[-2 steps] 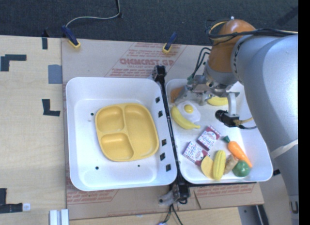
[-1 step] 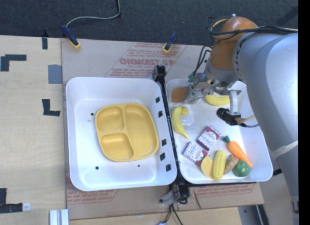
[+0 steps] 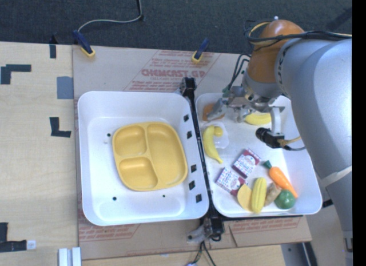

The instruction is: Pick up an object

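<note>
The task names no single object, so we take the candidates in the right bin (image 3: 313,199). A yellow banana (image 3: 213,143) lies near the bin's left wall, and beside it a clear bit of wrapping. Further toward us sit two small red-and-white packets (image 3: 238,171), a yellow corn cob (image 3: 258,193), an orange carrot (image 3: 281,181) and something green (image 3: 285,200) — these last three crowded together in the near right corner. A second yellow piece (image 3: 257,118) lies at the far end, just beside the hand (image 3: 237,106).

The hand sits low over the bin's far left corner, close to a small orange-brown thing (image 3: 213,110) there. Whether it is wide, narrow or gripping anything we cannot tell; cables and wrist parts clutter that spot.

To do this step well, we judge the banana the better target than the crowded corner — it lies apart from its neighbours, with room on both long sides. We would close across its narrow width near the middle, and keep off the bin wall.

The left bin (image 3: 91,162) carries a yellow compartment tray (image 3: 150,155). Both bins rest on a cardboard sheet (image 3: 148,70) held by clips on a pale wooden table (image 3: 34,162), with dark carpet (image 3: 171,2) and a trailing cable beyond.
</note>
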`<state>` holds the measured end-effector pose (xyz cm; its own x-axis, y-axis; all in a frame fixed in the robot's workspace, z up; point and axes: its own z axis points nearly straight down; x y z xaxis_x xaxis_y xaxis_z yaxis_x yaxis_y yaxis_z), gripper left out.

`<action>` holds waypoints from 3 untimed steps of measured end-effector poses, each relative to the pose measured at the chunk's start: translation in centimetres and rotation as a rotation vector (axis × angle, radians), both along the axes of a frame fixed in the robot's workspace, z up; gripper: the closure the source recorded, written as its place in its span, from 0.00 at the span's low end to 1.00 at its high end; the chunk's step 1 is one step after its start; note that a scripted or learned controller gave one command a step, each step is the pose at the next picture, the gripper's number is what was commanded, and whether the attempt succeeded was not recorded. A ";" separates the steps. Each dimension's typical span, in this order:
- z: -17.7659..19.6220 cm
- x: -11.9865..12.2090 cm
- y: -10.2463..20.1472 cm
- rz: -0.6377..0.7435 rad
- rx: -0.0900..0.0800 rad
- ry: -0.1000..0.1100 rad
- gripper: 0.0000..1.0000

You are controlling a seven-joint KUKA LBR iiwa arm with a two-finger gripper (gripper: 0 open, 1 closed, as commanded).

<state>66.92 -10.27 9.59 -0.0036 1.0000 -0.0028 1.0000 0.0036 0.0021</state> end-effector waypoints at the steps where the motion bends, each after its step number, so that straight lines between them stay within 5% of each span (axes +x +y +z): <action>1: 0.9 0.0 0.1 0.001 0.001 0.001 1.00; 2: 0.9 0.0 0.1 0.001 0.000 0.000 0.00; 3: -1.1 -0.1 0.7 -0.003 0.001 0.002 0.00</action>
<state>66.84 -9.54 8.53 -0.0006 1.0000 -0.0022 1.0000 0.0006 0.0004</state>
